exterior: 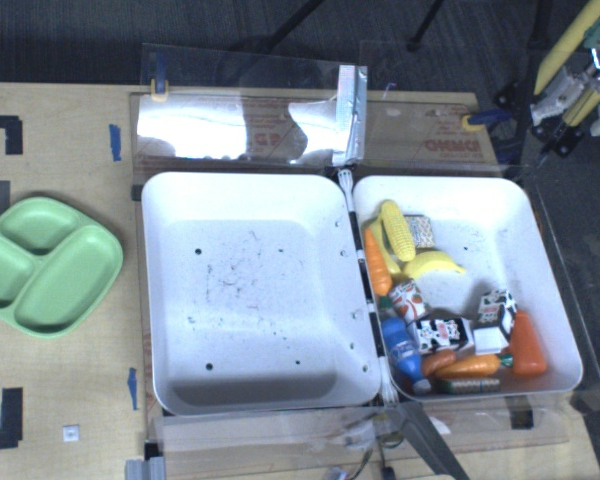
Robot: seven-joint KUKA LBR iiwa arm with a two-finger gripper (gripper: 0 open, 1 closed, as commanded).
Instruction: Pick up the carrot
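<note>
Carrot (pixel 377 264) lies lengthwise against the left wall of the right bin (pixel 540 230), beside the corn cob (pixel 396 230) and just beyond a small carton (pixel 408 301). Up at the far right, off the counter, sits the end effector (pixel 570 93) (whether it is open I cannot tell). A good grasp would likely come straight down, closing across the carrot's width, clear of wall and corn; similar orange pieces lie at the near edge.

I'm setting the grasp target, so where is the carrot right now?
The carrot lies in the right bin, along its left wall, just left of the corn cob and above the blue bottle.
</note>
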